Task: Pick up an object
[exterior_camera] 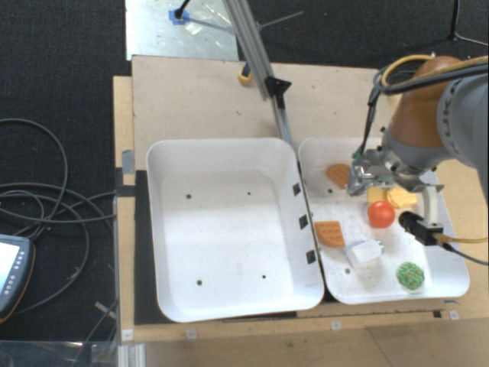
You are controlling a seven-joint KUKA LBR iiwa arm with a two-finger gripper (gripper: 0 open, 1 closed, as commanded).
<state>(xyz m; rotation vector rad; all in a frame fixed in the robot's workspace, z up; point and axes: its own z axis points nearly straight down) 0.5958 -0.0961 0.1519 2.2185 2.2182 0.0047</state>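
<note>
Gripper (359,182) low inside right bin (451,285), finger state not discernible. Brown cookie-like piece (338,175) touching gripper on left. Yellow block (400,198) just right of gripper; red ball (381,215) near, below-right. Nothing visibly held.

Grey arm (466,121) — orange band, yellow cable

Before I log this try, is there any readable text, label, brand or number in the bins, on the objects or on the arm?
None readable.
Handheld screen device at the left edge: display lit, content too blurred to read.
Small black tabs on the wall between the two shallow white bins: no legible marks.
Grey arm with orange band: no lettering visible.
</note>
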